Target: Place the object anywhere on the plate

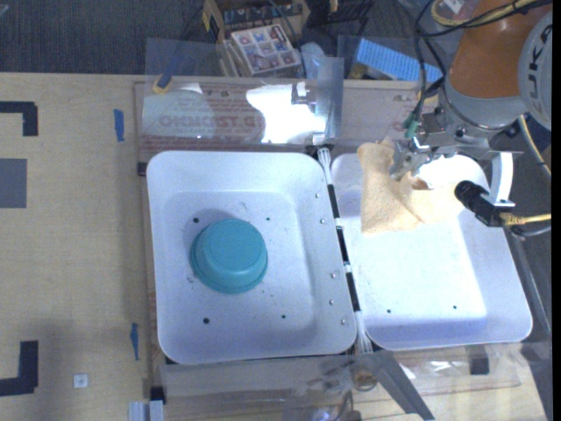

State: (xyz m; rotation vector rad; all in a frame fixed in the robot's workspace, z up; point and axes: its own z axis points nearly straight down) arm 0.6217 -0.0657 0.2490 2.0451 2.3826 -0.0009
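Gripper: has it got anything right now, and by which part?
The gripper appears to pinch the yellow cloth near its upper edge, over the right bin.

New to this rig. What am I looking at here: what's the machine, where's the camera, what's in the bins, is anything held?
One fixed camera looks down at a slant on a bench with two shallow white bins side by side. The machine is a grey robot arm with an orange band, reaching in from the right of the view; its tool sits over the far end of the right bin. A tan cloth hangs draped from the tool, its upper corner bunched at the fingers, so it looks gripped and lifted, with its lower edge trailing onto the bin floor. The left bin holds a round teal dish, upside down by the look of it, presumably the plate the cloth is meant to land on. The clutter beyond the bench is just background.
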